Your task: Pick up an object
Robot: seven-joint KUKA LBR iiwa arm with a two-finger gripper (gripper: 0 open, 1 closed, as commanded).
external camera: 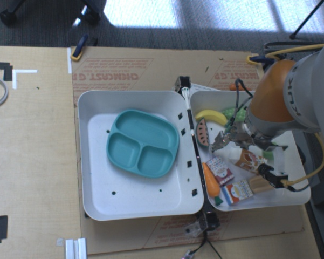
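Teal plastic tray (143,143) with three compartments lies in the left bin (91,198), at the frame's centre. Right of it, the right bin (299,198) holds a jumble: a banana (211,116) at its upper left, a watermelon slice (202,132) just below, a carrot (211,180) along the left wall, and small packets (221,170) near the bottom. The grey-and-orange arm (285,93) reaches in from the right, its gripper (222,141) low over the pile beside the watermelon slice; whether it is apart or together, I cannot tell.
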